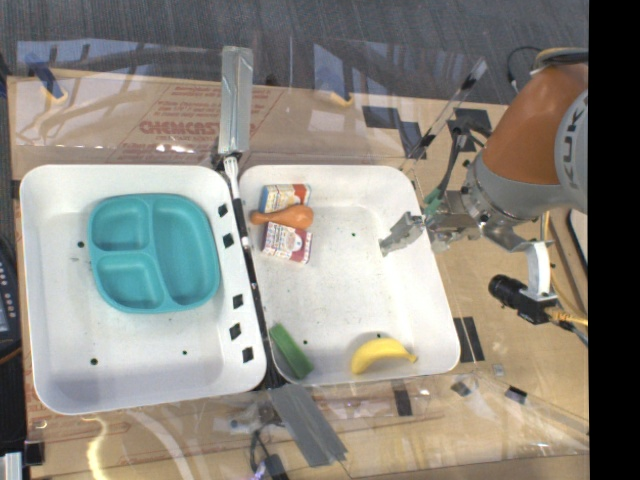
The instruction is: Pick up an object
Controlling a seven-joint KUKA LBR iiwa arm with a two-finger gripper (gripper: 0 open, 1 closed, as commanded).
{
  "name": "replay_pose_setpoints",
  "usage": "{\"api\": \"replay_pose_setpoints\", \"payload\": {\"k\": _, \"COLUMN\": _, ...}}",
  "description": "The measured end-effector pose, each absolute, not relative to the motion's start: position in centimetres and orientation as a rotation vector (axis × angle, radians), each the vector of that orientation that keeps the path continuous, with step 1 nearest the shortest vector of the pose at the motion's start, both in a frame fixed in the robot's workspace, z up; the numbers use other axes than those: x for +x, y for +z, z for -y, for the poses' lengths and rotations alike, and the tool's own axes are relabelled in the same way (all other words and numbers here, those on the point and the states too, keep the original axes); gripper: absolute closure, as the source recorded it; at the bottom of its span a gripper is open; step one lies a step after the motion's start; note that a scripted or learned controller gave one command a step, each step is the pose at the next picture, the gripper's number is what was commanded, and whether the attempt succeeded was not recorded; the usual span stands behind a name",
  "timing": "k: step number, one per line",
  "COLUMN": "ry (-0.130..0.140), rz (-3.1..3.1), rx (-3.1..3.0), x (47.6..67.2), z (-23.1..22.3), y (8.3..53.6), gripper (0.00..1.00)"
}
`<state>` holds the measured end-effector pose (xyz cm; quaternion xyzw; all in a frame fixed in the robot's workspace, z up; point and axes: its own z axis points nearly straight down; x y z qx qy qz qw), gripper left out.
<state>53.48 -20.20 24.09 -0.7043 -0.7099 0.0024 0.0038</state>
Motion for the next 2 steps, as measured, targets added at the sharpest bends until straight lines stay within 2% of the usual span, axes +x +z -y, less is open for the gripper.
{"api": "replay_pose_setpoints", "payload": {"k": 1, "ry": 0.009, "rz": 2.133, "rx": -2.298, "x": 59.2, "z": 12.5, "y": 21.0, "gripper": 0.0}}
{"api": "replay_pose_setpoints", "payload": {"k": 2, "ry": 0.011, "rz": 2.088, "rx": -2.335, "x": 62.4, "z": 10.8, "y": 11.0, "gripper": 0.0}}
